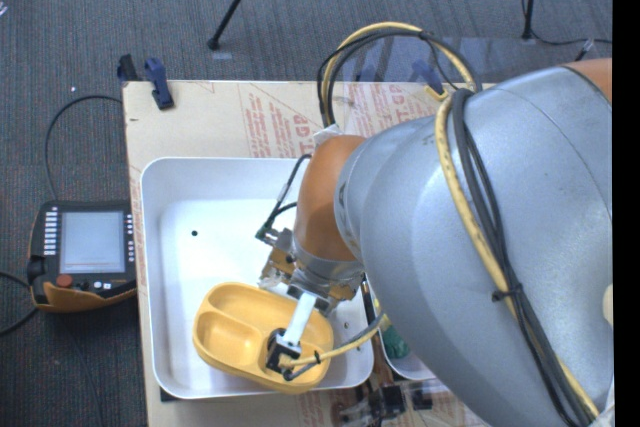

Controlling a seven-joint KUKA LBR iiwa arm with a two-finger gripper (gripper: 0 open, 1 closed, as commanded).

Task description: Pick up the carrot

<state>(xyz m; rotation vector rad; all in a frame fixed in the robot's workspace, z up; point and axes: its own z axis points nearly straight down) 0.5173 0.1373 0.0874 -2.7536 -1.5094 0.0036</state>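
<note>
The claw [285, 355] hangs low in the frame, over the right half of the yellow dish [235, 325] in the left bin [180, 205]. I cannot tell what it has. I cannot pick out the carrot, so which way it lies is unclear.

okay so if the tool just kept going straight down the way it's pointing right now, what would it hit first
Most likely the yellow divided dish. The tool points down over the dish's right compartment, near its rim, in the left white bin. Depth is hard to judge from above, so it may already be touching.
</note>
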